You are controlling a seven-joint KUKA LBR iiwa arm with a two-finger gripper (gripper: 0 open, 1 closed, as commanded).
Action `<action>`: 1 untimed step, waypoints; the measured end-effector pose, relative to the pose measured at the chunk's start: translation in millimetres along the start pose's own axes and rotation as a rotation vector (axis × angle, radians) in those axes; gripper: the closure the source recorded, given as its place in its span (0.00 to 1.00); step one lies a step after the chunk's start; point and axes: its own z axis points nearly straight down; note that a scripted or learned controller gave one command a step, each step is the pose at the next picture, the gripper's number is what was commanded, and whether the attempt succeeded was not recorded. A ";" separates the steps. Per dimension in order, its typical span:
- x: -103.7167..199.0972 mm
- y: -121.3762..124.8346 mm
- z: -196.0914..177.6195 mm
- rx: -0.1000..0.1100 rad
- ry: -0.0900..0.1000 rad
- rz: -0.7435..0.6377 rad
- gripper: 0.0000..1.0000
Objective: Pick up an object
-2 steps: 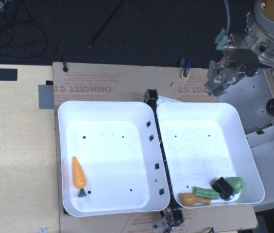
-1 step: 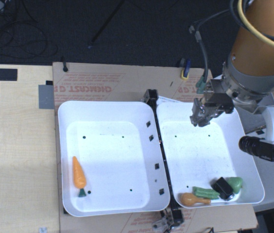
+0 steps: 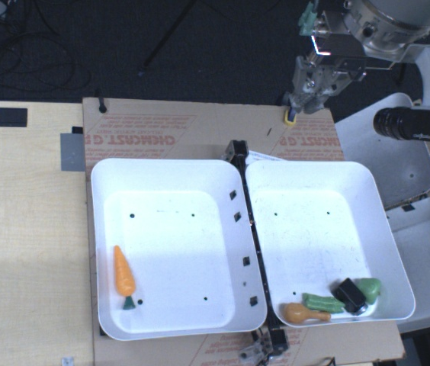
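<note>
An orange carrot with a green stem (image 3: 123, 274) lies in the left bin (image 3: 165, 175) near its front left corner. In the right bin (image 3: 314, 175), at the front right corner, a black block (image 3: 349, 295) lies among a green pod (image 3: 322, 303), a green rounded piece (image 3: 370, 287) and an orange-tan pear-shaped piece (image 3: 303, 313). My gripper (image 3: 306, 101) hangs high above the cardboard behind the right bin, far from every object. A small yellow bit shows at its lower tip.
Both bins sit on a brown cardboard sheet (image 3: 169, 132) on the bench. A black clip row (image 3: 244, 227) runs between the bins. A white and black camera mount (image 3: 405, 128) stands at the right behind the right bin.
</note>
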 end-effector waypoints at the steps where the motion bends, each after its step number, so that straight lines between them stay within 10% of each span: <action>1: -197.9 -17.2 6.0 0.014 -0.006 0.021 1.00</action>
